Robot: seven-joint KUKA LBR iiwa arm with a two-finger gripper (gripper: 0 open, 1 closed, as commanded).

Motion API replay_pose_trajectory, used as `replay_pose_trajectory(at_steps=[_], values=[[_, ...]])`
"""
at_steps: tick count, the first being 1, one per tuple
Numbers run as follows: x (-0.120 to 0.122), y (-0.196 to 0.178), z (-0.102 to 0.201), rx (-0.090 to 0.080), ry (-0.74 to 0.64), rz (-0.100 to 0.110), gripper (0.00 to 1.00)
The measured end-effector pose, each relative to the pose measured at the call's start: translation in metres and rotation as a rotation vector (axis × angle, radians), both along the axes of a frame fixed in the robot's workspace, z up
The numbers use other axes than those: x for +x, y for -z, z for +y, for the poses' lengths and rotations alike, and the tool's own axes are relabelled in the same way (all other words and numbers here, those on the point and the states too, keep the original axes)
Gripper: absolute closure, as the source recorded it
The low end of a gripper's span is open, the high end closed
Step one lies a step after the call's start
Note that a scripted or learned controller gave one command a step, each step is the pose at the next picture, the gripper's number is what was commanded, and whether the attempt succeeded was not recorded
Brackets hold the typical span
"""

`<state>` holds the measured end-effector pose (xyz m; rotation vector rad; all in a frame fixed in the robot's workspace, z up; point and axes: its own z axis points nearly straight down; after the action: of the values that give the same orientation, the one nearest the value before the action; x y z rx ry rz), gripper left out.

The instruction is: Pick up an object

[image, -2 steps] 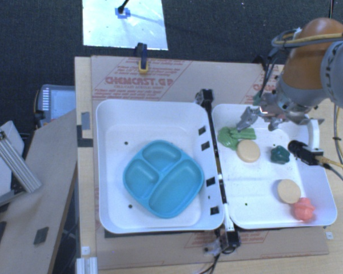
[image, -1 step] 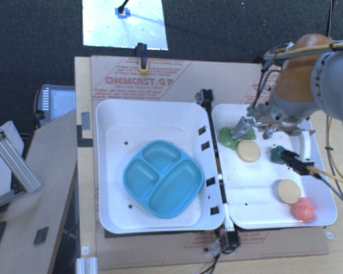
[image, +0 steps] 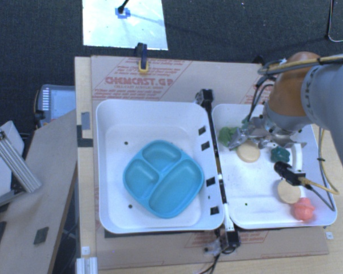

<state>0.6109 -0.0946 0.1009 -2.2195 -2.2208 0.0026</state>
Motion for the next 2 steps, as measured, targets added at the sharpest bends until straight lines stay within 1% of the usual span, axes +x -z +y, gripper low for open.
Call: replay_pose_trajectory(at_steps=[1, 2], values=[[0.001, -0.014, 0.0, -0.001, -0.001, -0.004, 1.0], [0.009, -0.072, -0.008, -0.001, -0.001, -0.01, 1.0]])
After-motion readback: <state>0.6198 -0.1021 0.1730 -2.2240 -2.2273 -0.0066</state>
